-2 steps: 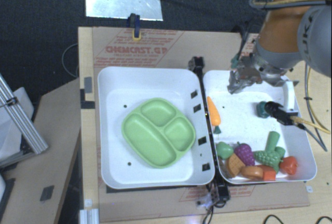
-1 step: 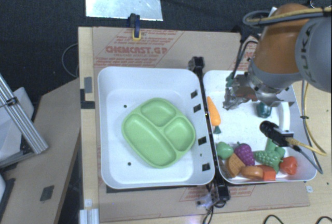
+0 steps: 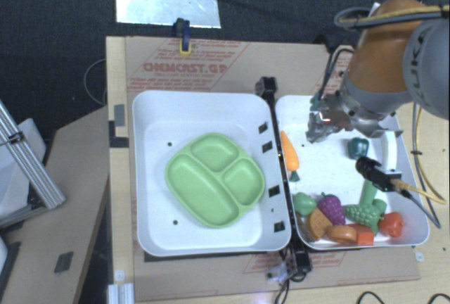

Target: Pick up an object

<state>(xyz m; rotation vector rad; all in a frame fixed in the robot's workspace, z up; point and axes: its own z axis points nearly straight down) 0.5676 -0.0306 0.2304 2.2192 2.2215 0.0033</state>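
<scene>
My gripper (image 3: 318,129) hangs over the upper part of the right bin (image 3: 330,169), pointing down at its white floor. An orange carrot with a green top (image 3: 288,151) lies just left of it, along the bin's left wall. A teal toy (image 3: 357,148) sits to its right. Along the bin's front edge lie a green round piece (image 3: 304,204), purple grapes (image 3: 332,210), a green bumpy vegetable (image 3: 365,211), an orange piece (image 3: 342,231) and a red piece (image 3: 391,224). Nothing shows in the gripper.
The left bin (image 3: 151,155) holds a green divided plate (image 3: 214,179). A black divider with clips (image 3: 275,155) runs between the bins. The arm's grey and orange body (image 3: 394,56) overhangs the right bin's back right corner.
</scene>
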